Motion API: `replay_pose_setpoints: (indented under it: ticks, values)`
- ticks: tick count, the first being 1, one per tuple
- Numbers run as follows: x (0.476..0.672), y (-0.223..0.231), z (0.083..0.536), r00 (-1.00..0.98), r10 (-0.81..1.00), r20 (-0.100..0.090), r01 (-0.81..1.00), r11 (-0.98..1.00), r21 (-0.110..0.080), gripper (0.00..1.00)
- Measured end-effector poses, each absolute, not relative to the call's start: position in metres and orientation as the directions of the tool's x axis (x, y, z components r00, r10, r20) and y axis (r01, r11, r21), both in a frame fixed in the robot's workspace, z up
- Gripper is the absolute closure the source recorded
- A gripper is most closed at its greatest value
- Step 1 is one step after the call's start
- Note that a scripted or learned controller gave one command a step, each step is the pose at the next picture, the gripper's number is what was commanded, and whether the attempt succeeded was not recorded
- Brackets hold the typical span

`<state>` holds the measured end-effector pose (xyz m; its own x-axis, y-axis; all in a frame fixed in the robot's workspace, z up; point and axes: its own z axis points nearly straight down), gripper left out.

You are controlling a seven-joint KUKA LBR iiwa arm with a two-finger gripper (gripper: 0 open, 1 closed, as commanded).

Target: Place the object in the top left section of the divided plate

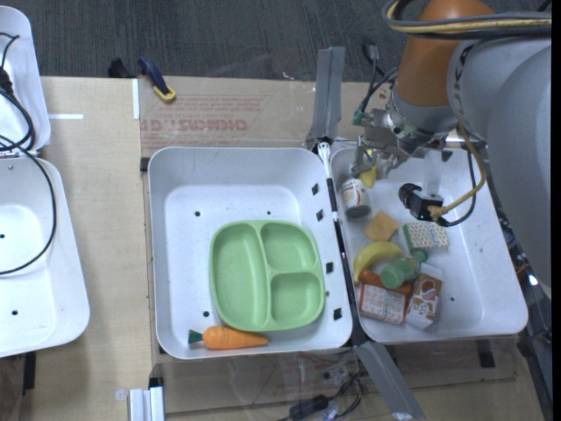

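Observation:
The green divided plate (pixel 266 275) lies in the left bin (pixel 175 200), with nothing in any of its three sections. My gripper (pixel 372 158) hangs low over the far left corner of the right bin (pixel 473 305). A small yellow piece (pixel 368 177) shows right at the gripper's lower end; whether it is held is unclear. Just below it a small tin can (pixel 355 197) stands by the bin wall.
An orange carrot (pixel 230 338) lies in the left bin's near corner. The right bin holds an orange wedge (pixel 381 226), a banana (pixel 375 255), a green item (pixel 399 272), a patterned block (pixel 427 235) and two cartons (pixel 382 302). A black cable end (pixel 419 200) hangs from the wrist.

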<state>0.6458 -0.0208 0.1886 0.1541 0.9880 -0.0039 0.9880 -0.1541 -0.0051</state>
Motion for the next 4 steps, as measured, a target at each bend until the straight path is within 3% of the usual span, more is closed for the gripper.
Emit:
replay_pose_setpoints:
  ticks: [1,2,3,4]
  values:
    - [0.586,0.047,0.194,0.1,0.995,-0.003,0.995,-0.1,-0.006,1.0]
    - [0.54,0.069,0.189,-0.105,0.994,-0.001,0.994,0.105,-0.007,1.0]
    - [0.545,0.023,0.189,-0.262,0.965,0.0,0.965,0.262,-0.007,1.0]
    - [0.544,0.076,0.189,-0.422,0.906,0.0,0.906,0.422,-0.005,1.0]
